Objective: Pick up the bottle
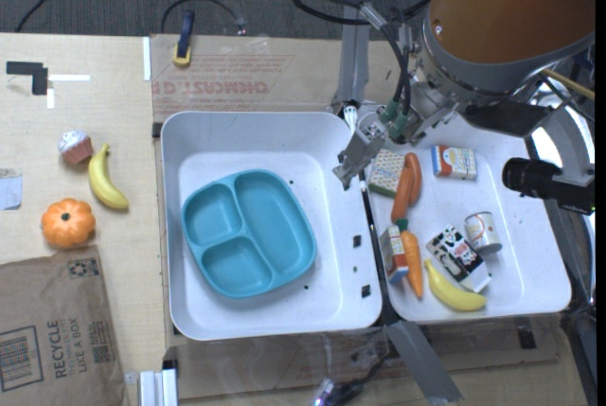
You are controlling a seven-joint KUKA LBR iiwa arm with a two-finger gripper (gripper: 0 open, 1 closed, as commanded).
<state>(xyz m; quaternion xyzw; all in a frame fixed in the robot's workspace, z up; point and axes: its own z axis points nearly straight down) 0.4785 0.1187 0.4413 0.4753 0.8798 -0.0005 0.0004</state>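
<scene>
We've got the arm [511, 7] over the right bin [559, 300], and the gripper [352, 166] is at its top-left edge. Can't tell if it's spread or closed. The bottle [392, 251] lies by the bin's left edge, touching a carrot [414, 264]. It's probably light, slick plastic, so we'd pinch mid-body.

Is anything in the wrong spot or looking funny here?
Yes. A banana, a small pumpkin and a cupcake sit out on the cardboard at the left, outside both bins. In the right bin, the other toys lie jumbled, and the carrot overlaps a small box.
</scene>
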